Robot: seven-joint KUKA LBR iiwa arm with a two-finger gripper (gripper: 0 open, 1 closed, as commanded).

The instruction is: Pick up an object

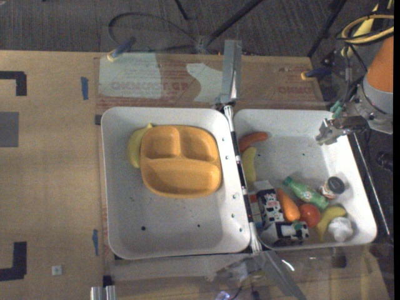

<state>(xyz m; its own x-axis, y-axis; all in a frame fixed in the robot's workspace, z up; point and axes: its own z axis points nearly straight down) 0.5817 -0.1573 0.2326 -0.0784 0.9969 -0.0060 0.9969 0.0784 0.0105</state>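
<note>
1. Two white bins sit side by side on the counter (50, 167). The left bin (125, 230) holds an orange divided plate (180, 160) turned upside down in its far half, with a yellow thing (134, 147) peeking out at the plate's left edge. The near half of this bin has lots of bare floor.
2. The right bin (362, 186) has bare floor in its middle and far part. Its near edge is crowded.
3. The end effector (330, 130) hangs over the far right corner of the right bin. I cannot tell how it is set, and nothing shows in it.
4. A red sausage (252, 139) and a yellow banana (249, 165) lie by the right bin's left wall, well apart from the end effector.
5. Near the right bin's near edge lie a green bottle (305, 192), a carrot (288, 205), a red tomato (310, 215), a cow-print carton (269, 206) and a small dark jar (335, 185). The jar is the closest to the end effector, toward the near edge from it.
</note>
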